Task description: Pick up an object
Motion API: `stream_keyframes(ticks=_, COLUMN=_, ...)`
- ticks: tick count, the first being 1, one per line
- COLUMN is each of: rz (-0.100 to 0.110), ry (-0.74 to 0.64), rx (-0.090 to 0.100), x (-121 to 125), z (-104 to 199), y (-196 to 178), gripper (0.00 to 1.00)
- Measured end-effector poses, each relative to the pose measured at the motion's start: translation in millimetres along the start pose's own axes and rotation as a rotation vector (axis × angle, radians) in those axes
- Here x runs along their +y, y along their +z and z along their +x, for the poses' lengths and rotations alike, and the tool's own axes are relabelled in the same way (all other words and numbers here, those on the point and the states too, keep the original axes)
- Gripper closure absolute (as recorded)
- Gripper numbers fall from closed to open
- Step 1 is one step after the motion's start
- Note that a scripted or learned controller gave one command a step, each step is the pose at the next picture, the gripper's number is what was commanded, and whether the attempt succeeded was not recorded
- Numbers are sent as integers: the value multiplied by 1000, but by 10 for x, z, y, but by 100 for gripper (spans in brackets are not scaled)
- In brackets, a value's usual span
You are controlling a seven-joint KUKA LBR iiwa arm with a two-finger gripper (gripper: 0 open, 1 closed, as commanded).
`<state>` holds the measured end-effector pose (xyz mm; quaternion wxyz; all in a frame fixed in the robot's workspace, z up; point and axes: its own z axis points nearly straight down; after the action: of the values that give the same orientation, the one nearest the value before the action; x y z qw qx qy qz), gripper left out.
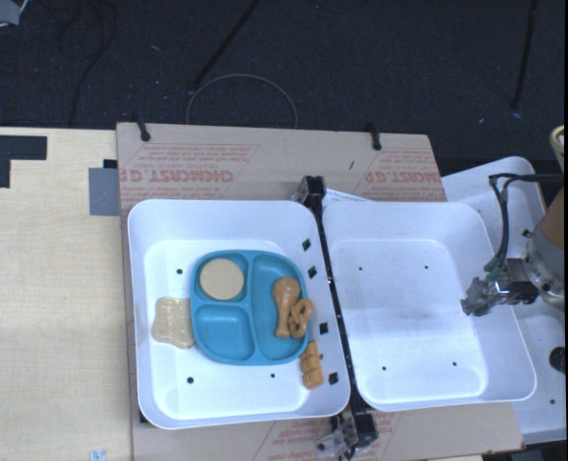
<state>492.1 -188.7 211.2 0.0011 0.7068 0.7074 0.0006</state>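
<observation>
the gripper [478,298] hangs at the right rim of the right bin [413,392], nothing seen between its fingers — whether they are spread or closed cannot be told. in the left bin [159,229], a blue divided tray [228,339] carries a round tan disc [220,279] and a tan pretzel-like piece [291,307] — a pale slice [173,322] touches the tray's left edge, a small tan piece [311,365] lies near the bin's lower right corner.

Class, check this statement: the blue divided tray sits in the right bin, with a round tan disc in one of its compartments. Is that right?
Not quite. The camera view shows the blue divided tray in the left bin, not the right bin. The round tan disc does lie in one of its compartments.
</observation>
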Motion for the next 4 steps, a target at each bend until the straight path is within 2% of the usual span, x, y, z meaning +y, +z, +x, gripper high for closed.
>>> stream_keyframes(ticks=1, rz=4, ry=-4, rx=2, x=214, z=464, y=-76, gripper=100)
stream_keyframes(ticks=2, rz=4, ry=-3, rx=3, x=266, z=955, y=-151, gripper=100)
stream_keyframes(ticks=3, rz=7, ry=-2, rx=3, x=354, z=1407, y=-66, gripper=100)
stream_keyframes(ticks=4, rz=5, ry=-5, rx=3, x=501, z=1974, y=-168, gripper=100)
